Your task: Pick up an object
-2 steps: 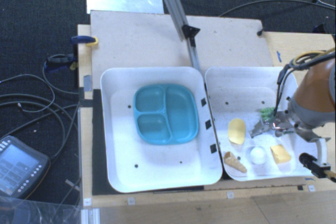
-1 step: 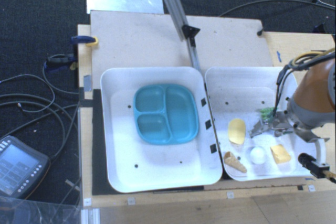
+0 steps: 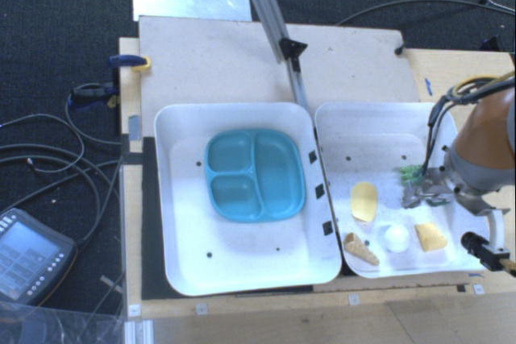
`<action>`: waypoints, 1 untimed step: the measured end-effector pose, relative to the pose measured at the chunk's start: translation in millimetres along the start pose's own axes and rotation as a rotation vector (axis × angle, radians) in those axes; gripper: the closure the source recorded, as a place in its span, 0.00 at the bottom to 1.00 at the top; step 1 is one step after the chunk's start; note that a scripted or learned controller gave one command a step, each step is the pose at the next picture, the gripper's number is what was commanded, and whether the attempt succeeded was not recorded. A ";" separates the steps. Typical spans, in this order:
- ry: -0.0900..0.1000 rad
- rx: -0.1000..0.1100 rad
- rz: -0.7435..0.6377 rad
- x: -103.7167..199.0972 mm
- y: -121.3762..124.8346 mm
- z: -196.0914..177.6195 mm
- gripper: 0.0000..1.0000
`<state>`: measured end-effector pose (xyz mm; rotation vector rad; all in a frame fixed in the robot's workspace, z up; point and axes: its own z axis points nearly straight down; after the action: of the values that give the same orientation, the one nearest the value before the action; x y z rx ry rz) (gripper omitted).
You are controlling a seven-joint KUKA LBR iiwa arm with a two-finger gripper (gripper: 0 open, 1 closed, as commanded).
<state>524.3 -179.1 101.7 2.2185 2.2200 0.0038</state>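
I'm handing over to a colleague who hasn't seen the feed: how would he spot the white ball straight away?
Start at the right-hand bin, the one without the blue divided plate. Look along its near edge, where three small items sit in a row. The white ball is the middle one, between a cone-shaped brown piece and a yellow wedge; it is the only round, white item.

One fixed overhead camera looks down slantwise on both bins (image 3: 242, 286).

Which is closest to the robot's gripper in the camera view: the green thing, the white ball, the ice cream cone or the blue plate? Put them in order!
From the gripper:
1. Green thing, right beside it in the right bin.
2. White ball, just below it.
3. Ice cream cone, at the right bin's lower left.
4. Blue plate, away in the left bin.
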 end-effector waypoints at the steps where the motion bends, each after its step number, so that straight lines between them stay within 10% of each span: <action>1: -0.002 -0.003 0.000 -9.3 -1.7 -58.4 1.00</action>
<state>522.3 -188.3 160.1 2.2160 2.2168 0.0049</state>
